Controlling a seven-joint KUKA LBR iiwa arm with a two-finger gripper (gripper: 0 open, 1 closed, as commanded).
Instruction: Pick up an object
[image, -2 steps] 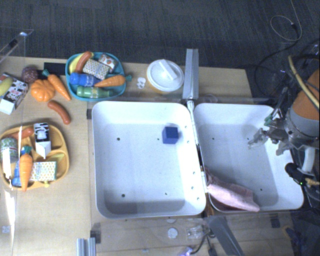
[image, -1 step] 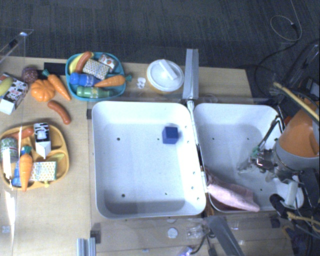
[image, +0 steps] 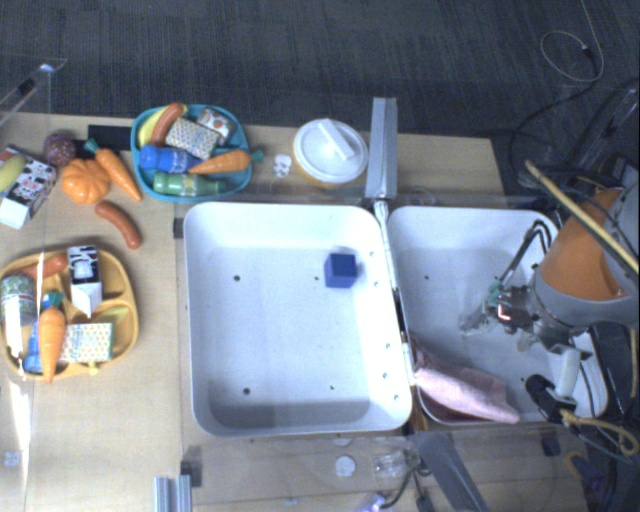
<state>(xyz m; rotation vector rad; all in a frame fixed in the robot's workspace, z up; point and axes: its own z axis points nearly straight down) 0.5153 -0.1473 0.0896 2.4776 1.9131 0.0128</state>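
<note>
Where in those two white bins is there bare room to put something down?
The left bin is mostly bare below and left of the blue cube. The right bin is crowded: gripper mid-bin, pink cloth along its bottom; only its top-left stays free.

I see a small blue cube (image: 341, 269) resting flat in the left bin (image: 290, 400), toward its two o'clock corner; a pink cloth (image: 462, 391) lies crumpled at the right bin's (image: 450, 230) seven o'clock edge.

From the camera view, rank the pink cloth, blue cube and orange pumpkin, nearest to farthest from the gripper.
1. pink cloth, right bin's near edge, closest to the gripper.
2. blue cube, left bin.
3. orange pumpkin, on the bench, far left.
</note>
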